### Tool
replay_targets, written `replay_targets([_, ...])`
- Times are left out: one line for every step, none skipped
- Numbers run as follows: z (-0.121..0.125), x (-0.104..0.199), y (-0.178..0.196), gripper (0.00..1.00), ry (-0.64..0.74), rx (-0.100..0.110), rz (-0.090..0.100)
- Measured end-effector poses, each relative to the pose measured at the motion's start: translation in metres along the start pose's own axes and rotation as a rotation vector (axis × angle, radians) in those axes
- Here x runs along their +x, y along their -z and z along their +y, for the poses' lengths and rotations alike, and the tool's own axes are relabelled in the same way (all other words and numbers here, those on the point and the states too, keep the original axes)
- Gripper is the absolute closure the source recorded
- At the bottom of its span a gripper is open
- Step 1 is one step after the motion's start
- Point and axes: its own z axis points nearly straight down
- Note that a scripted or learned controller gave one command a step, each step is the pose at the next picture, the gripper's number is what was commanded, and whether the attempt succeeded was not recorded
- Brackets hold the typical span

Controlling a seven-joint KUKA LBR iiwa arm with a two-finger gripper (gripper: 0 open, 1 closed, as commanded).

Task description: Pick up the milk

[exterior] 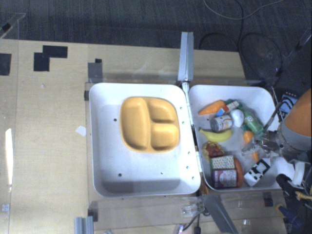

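Gripper point(257, 147) hovering over right bin point(267, 95); open/closed — can't tell. Milk carton point(256, 171), cow-print, lying just below it, banana point(216, 135) well to its left.

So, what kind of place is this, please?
Probably a robot lab test bench, not a kitchen. Two white bins sit in a metal frame on a wooden bench; one holds a yellow tray, the other toy food. Cables lie on grey carpet.
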Motion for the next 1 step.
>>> replay_targets([-0.0063,0.0061,0.0391,0.00,-0.364,0.007,-0.009])
